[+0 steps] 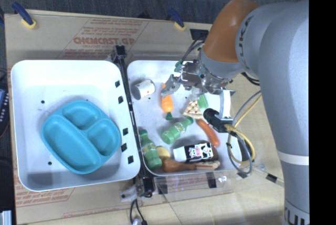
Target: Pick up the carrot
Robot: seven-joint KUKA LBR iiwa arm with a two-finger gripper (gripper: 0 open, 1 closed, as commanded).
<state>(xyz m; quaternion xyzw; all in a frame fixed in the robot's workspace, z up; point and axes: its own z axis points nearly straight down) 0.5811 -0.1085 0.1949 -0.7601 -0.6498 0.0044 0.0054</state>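
Camera view shows the carrot [208,132] lying slantwise in the right bin [152,69] beside the green bottle [175,131], the pincer [173,84] standing open above it; a light, stiff, smooth toy, I judge, best gripped across its thick middle.

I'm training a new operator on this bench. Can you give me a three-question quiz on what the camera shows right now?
1. True or false: the blue divided plate lies in the same bin as the carrot.
2. Which lies nearer the pincer? A) the small orange piece B) the milk carton
3. Fill in: the green bottle lies in the ___ bin of the view.

Key: 1 false; 2 A; 3 right
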